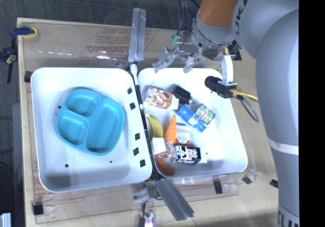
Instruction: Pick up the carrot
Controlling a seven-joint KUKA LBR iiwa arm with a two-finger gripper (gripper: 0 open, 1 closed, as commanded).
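The carrot point(171, 129) is a short orange cone lying in the middle of the right bin point(229, 142), tip pointing to the far side, wedged between a banana point(155, 125) and a small wrapped packet point(183, 134). My gripper point(175, 62) hangs over the far rim of that bin, well beyond the carrot. Its two fingers point(162, 63) are spread open with nothing between them.
Crowding the carrot are a brown snack box point(158, 99), a black object point(181, 93), a blue packet point(196, 115), a black-and-white carton point(188, 154) and another orange item point(165, 162). The left bin point(51, 170) holds a blue divided plate point(91, 122).
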